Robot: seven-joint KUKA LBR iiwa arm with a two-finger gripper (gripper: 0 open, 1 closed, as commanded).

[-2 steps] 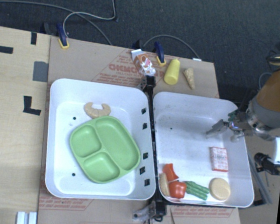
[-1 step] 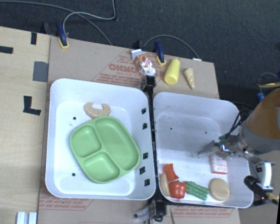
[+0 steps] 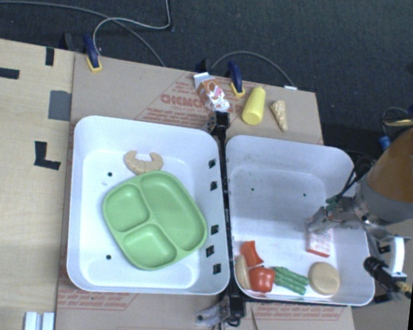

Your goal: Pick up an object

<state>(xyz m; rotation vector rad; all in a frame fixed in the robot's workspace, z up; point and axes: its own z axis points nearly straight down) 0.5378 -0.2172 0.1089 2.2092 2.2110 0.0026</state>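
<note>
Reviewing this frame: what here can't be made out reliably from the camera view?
- Gripper: small and blurred over the right bin; whether it is open or shut, or touches the red-and-white packet, cannot be told.
- Arm: cut off by the right edge.
- Packet's print: too small to read.
- Red item and green item: overlapping and blurred, exact identity unclear.
- Tan piece: partly hidden by the green tray.

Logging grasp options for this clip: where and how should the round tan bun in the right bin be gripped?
Grip the tan bun across its widest part, coming straight down from above. It lies like a low dome near the right bin's front right corner, so a sideways approach looks blocked by the wall. The green vegetable lies close on one side; set the fingers on the other axis.
</note>
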